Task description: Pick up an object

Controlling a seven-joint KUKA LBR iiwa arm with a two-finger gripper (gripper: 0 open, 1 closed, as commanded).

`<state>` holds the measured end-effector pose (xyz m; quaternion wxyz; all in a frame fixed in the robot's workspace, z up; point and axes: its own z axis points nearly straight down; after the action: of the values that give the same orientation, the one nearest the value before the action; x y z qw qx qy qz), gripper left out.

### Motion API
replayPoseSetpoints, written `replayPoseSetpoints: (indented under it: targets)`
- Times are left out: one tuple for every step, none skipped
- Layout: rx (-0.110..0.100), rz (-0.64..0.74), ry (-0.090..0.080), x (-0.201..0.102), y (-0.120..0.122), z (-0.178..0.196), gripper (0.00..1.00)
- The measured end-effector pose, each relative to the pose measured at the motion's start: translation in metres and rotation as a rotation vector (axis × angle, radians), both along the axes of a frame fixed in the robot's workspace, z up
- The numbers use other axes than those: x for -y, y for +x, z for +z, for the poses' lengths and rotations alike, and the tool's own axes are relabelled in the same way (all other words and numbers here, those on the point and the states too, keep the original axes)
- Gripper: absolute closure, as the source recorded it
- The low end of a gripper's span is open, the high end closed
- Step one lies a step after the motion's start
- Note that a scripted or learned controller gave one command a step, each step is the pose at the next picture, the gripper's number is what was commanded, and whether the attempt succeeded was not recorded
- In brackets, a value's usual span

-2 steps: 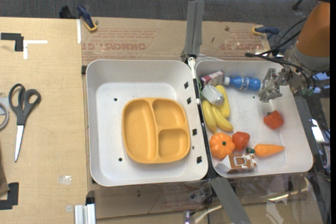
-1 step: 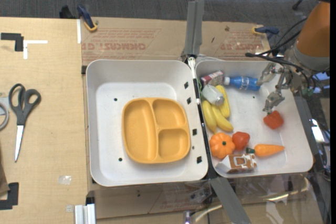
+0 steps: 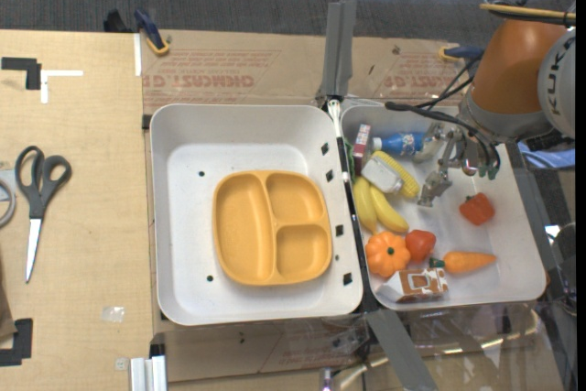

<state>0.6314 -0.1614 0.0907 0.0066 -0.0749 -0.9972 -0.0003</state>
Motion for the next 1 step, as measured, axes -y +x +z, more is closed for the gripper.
replayPoseSetpoints:
  targets:
    - [0.016, -0.179, -0.003, -0.0644, -0.0314, 0.0023, 0.00]
